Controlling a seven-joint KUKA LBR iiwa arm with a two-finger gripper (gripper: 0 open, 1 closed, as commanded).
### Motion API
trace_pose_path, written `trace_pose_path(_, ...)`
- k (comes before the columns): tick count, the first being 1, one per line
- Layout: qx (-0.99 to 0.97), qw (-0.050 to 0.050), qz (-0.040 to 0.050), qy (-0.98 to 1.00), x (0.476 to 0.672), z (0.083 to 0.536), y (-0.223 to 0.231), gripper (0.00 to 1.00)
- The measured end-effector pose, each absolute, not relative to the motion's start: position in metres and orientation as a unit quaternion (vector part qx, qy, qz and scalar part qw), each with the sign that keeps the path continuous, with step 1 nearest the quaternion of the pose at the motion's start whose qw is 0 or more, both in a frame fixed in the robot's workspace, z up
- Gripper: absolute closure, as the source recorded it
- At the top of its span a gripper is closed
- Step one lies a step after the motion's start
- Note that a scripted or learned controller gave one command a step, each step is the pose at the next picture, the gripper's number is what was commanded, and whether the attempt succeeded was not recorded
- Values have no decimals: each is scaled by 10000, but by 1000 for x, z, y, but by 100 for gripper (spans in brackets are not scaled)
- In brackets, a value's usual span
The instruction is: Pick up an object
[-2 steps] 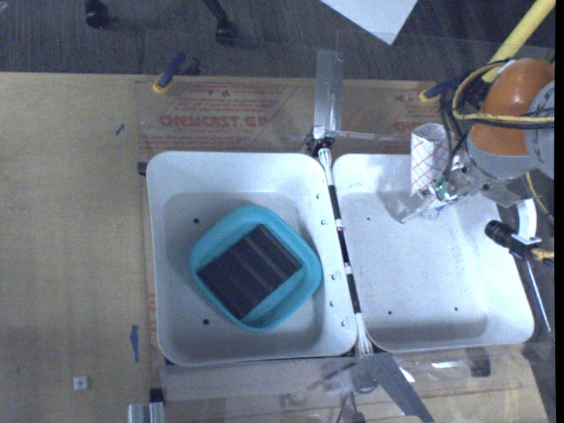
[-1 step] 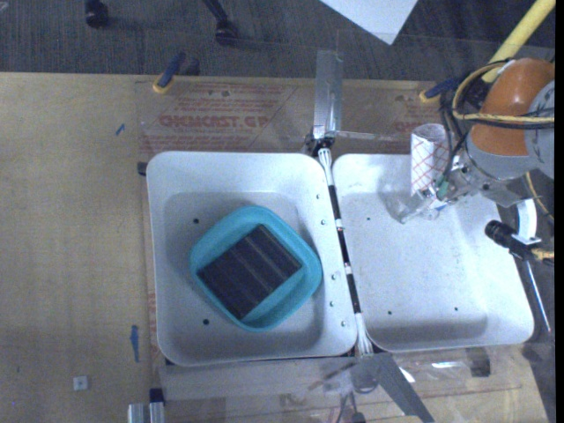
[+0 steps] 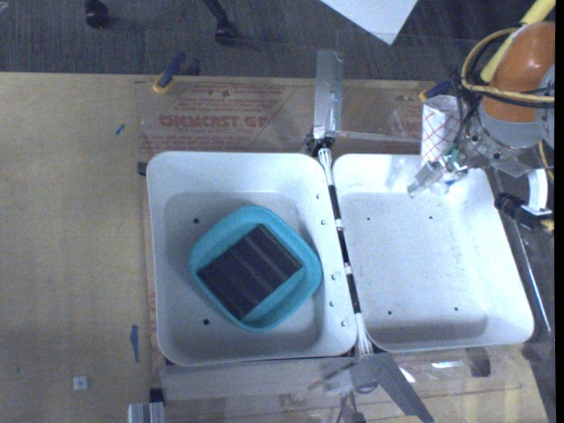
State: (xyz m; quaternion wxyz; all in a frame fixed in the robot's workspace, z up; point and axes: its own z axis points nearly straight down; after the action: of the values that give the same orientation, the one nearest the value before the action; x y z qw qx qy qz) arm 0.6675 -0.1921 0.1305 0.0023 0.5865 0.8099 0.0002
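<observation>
Square teal plastic container with dark ribbed insert (image 3: 256,267) — left white bin (image 3: 167,192). Tool (image 3: 429,179) — over right bin's far corner, state unclear. Step: approach; next, cross left, descend.

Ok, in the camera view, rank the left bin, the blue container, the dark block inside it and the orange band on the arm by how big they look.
1. left bin
2. blue container
3. dark block
4. orange band, though it sits nearer the camera and is cut off by the frame edge, so its rank is unsure.

Glossy white plastic bins (image 3: 176,192); matt wooden bench (image 3: 62,236); smooth blue plastic dish (image 3: 300,263).
</observation>
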Motion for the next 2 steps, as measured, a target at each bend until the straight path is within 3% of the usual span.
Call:
trace_pose_path(1,6825,24,2,7309,664,169,-223,0)
trace_pose_path(2,5647,27,15,8253,626,88,-160,0)
